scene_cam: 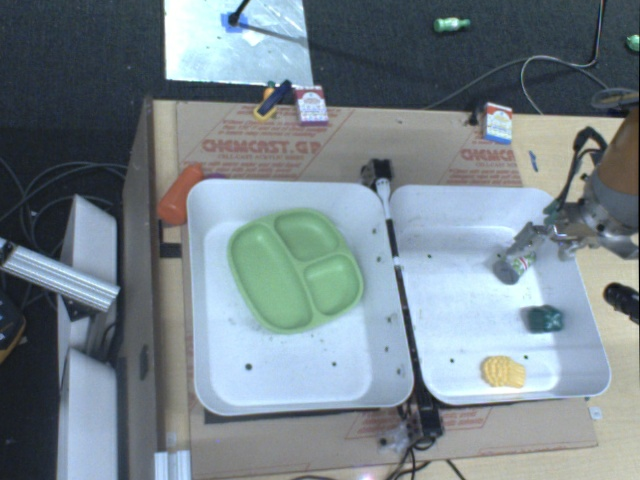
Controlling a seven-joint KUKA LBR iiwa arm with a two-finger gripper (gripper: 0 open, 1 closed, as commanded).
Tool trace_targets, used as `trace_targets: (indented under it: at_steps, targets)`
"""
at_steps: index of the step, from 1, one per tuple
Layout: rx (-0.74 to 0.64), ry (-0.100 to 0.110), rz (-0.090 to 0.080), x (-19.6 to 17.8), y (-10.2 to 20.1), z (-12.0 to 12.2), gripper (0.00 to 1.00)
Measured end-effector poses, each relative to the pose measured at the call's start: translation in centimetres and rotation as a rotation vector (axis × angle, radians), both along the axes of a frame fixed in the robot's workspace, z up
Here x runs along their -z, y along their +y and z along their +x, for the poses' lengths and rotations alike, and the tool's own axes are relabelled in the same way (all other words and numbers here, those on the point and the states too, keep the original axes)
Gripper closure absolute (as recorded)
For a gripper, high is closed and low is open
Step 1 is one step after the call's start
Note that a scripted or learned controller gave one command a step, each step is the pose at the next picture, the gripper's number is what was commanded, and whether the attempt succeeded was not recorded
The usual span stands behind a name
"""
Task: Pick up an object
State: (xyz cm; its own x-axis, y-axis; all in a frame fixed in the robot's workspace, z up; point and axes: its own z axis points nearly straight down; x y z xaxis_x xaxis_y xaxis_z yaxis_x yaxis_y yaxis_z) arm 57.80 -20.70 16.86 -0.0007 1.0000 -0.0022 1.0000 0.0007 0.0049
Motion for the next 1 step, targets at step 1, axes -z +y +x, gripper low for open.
trace_targets:
  at_steps: [1]
  targets:
    - [-0.003,0.005,0.002,5.87,0.11,1.63,0.00]
